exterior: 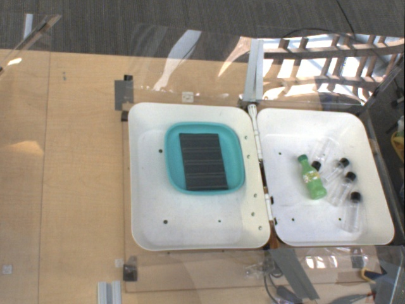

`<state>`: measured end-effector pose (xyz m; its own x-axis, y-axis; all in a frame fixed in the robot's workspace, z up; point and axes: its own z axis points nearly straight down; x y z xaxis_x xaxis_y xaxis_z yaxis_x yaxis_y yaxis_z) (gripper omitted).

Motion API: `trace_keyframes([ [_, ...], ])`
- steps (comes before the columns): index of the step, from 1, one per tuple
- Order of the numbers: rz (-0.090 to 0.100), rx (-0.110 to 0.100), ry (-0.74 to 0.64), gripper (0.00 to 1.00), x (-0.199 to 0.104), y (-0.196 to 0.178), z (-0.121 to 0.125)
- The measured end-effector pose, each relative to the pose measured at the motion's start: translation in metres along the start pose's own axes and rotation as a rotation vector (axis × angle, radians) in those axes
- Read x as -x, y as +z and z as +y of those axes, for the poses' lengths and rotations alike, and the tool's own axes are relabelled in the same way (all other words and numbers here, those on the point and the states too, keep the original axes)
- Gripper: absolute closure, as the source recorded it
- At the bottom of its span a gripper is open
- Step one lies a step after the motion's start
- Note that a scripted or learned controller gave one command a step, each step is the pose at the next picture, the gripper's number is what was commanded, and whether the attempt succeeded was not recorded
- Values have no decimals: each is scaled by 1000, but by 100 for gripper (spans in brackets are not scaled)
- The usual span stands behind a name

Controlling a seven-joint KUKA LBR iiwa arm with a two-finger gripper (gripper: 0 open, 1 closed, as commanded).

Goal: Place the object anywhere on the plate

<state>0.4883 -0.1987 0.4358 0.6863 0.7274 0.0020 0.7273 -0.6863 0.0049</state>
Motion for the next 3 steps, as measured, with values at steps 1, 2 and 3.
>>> trace_keyframes([
  [1,1,0,123,0,2,0,1],
  [2,1,-1,227,0,1,0,3],
  [3,0,-1,339,0,5,0,5],
])
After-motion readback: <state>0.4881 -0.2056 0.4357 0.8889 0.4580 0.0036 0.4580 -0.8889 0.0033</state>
